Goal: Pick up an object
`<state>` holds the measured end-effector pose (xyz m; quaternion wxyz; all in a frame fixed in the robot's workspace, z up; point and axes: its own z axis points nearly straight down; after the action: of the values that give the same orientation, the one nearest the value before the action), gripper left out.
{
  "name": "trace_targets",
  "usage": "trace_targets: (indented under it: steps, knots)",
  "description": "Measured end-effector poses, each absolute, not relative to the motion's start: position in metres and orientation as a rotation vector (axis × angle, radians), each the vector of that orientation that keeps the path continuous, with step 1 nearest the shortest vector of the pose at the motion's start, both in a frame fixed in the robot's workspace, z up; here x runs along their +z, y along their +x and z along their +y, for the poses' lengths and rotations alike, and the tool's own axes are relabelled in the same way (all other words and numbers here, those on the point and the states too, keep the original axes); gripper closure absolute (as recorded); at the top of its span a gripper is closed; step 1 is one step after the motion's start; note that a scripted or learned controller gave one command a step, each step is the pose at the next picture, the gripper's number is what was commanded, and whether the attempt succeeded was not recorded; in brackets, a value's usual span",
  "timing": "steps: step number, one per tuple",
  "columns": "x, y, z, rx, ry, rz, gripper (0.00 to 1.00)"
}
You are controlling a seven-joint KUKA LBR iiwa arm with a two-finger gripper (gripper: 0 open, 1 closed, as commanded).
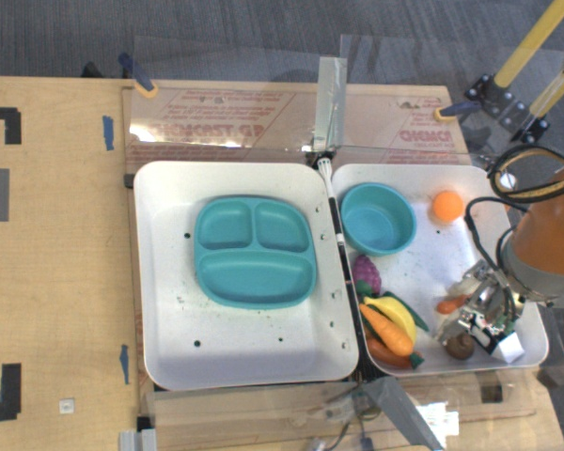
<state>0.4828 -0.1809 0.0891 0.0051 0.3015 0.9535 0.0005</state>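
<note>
My gripper [477,316] hangs low over the front right corner of the right bin [430,263], below the arm's orange band [545,244]. A small red-orange piece [448,304] lies just to its left. A brown round object [459,346] sits just in front of it. I see nothing held in the gripper. Further left in this bin lie a yellow banana [396,312], an orange carrot [387,331] and purple grapes [365,273]. An orange ball [446,206] rests at the back, beside a teal bowl [378,219].
The left bin [160,280] holds a teal divided plate [255,251]. A raised divider [336,242] separates the two bins. Black cables [479,242] loop over the right bin's right side. Yellow struts [536,36] stand at the back right.
</note>
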Motion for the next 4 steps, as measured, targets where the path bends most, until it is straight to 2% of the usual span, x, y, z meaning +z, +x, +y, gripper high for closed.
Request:
trace_targets:
  steps: [1,2,3,4]
  knots:
    - [0.232,0.565,-0.225,-0.002,0.924,2.978,0.00]
    - [0.114,0.523,-0.225,0.003,1.082,2.914,0.00]
    - [0.094,0.488,-0.203,0.001,1.267,2.843,0.00]
    - [0.089,0.484,-0.183,0.002,1.249,2.864,0.00]
